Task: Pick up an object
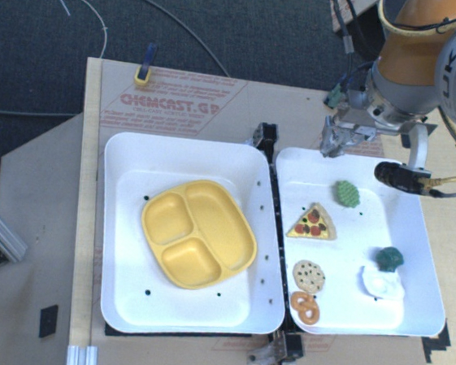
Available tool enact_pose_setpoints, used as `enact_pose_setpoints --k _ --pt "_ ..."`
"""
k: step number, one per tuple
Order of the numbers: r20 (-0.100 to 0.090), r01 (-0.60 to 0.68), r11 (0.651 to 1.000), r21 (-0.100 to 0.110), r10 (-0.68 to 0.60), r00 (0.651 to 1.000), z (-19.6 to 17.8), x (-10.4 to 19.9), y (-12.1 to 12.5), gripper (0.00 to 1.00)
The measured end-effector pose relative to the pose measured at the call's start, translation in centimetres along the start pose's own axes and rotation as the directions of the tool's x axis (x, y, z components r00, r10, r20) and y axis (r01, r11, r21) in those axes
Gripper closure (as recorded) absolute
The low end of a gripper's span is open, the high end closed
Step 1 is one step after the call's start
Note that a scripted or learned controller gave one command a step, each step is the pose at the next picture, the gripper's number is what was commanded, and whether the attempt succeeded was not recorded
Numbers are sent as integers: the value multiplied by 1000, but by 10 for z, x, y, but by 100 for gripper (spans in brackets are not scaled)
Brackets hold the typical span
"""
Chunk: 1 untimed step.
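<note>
A yellow divided plate (pixel 198 233) lies tilted in the left white bin (pixel 123 166). Black clips (pixel 265 135) sit at the seam between the bins, at the plate's one o'clock. A blue-and-yellow clamp (pixel 146 68) grips the cardboard sheet (pixel 180 103) at eleven o'clock. Grey cables (pixel 77 1) cross the dark floor (pixel 29 57).

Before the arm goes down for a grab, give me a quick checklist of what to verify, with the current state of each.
1. Gripper holds nothing: ok, nothing shows between its fingers.
2. Fingers open: cannot tell.
3. Targets in the right bin: ok, pizza slice, green piece, cookie and pretzel lie apart.
4. Gripper over a target: not ok, it hangs at the bin's far left corner.
5. Yellow tray out of the way: ok, it sits in the left bin.
</note>
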<state>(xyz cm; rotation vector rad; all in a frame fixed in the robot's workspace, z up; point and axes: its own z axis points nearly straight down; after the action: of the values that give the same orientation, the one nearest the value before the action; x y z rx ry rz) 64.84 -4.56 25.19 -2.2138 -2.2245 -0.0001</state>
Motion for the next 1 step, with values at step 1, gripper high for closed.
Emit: enact_pose_setpoints --k 1 --pt "1 1 1000 -4 -1 1000 -3 55 6 100"
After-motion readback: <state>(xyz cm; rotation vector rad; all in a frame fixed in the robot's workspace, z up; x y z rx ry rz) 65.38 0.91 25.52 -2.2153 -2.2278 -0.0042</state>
